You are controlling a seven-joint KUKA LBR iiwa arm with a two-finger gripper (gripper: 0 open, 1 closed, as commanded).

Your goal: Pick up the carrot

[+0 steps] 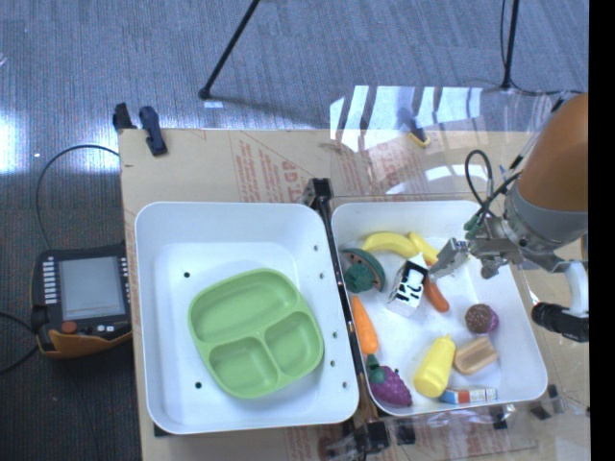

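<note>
- Camera view: the grey arm with its orange band (567, 161) reaches in from the right, over the right-hand shallow white bin (524, 301). Its two-finger gripper (452, 257) hovers above the middle of that bin, pointing left and slightly down.
- Whether the pincer is released or clenched cannot be told from here; the tip is small and blurred against the clutter. Nothing can be made out in its grasp.
- And there's the target: the long orange plastic carrot (363, 325) lies on the floor of the right bin, tight along its left wall, just below a round green-and-brown toy piece (362, 269).
- The carrot's long axis runs roughly up and down the picture, near parallel to the divider between the bins, with its lower end just above the purple toy grape bunch (389, 384).
- The key relation: the carrot sits to the left of the gripper and lower in the frame, apart from it, with a white box with black markings (410, 284) between the two.
- Watch out, a decoy! A small orange-red sausage-shaped toy (437, 298) lies just beneath the gripper tip, far nearer than the carrot.
- Also in that bin: a yellow plastic banana (391, 244), a yellow toy bottle (434, 366), a dark red round toy (480, 318) and a tan bread-like piece (476, 355).
- The left white bin (168, 248) holds a green compartment plate (255, 332), well apart from the action.
- Judgement: the gripper must travel left and toward the bin's near-left side, fingers straddling the carrot across its narrow width; the wall beside it leaves little room.
</note>
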